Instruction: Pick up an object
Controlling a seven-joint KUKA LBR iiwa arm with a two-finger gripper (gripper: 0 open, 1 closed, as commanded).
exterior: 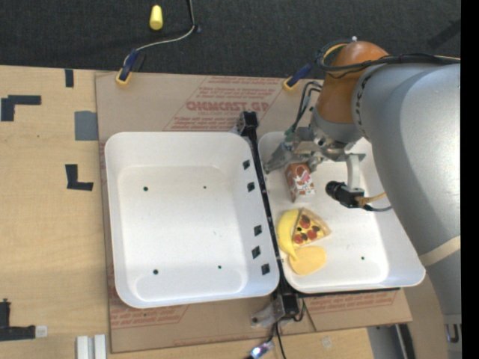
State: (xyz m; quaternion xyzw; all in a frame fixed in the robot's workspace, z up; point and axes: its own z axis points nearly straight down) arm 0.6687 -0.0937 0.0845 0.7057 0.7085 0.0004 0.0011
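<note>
My gripper [298, 154] hangs over the back left part of the right white bin [374, 271], below the orange wrist band. Right under it, toward the front, stands a small red and white carton [300, 182], touching or nearly touching the gripper's tip. A toy pizza slice [309, 227] lies in front of the carton, resting on a yellow curved piece [287, 234]. A flat yellow piece [308, 260] lies next to them. The arm's grey body covers the bin's right side.
The left white bin [179, 275] sits beside the right one, with black clips [258, 230] along their shared wall. A black cable plug [343, 194] dangles near the carton. Both bins rest on cardboard [217, 103]. A small yellow item [156, 17] lies on the dark floor behind.
</note>
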